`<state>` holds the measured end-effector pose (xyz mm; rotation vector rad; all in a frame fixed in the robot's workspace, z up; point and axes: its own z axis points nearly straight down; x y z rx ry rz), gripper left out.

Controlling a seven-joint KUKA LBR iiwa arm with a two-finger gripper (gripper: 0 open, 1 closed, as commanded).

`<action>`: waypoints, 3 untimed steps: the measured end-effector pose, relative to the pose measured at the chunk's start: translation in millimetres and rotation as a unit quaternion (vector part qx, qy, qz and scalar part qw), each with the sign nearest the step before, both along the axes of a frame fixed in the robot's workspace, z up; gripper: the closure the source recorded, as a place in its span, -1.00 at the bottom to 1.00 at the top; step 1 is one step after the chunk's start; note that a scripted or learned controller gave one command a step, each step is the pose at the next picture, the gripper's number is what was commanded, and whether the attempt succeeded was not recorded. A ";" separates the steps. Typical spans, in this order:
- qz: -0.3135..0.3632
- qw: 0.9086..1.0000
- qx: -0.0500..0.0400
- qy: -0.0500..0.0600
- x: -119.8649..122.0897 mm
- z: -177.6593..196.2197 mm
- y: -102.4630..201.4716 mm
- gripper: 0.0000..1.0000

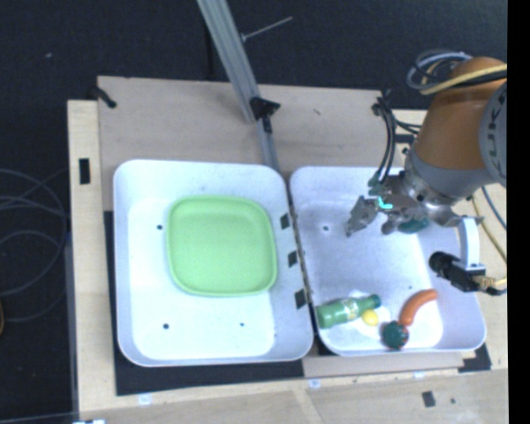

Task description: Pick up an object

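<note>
Above the right-hand shallow white plastic bin [336, 193], the two-finger gripper [371, 217] is seen with fingers spread apart and nothing between them. Candidate objects are grouped at that bin's near edge, well apart from the gripper: a green plastic bottle [346, 310], an orange sausage-shaped toy [418, 305], a dark green ball [394, 333]. No grasp is judged made; descent, closure and lift remain.

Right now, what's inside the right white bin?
Along the near edge of the right white bin lie a green plastic bottle, an orange sausage-shaped toy, a small yellow piece and a dark green ball.
</note>
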<state>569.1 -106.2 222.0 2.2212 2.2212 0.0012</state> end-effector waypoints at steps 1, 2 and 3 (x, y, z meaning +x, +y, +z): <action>0.000 1.000 0.000 0.000 0.0 0.0 0.0 -1.00; 0.000 1.000 0.000 0.002 -1.1 -42.4 3.2 -1.00; 0.000 1.000 0.000 0.002 -0.4 -84.4 3.3 -1.00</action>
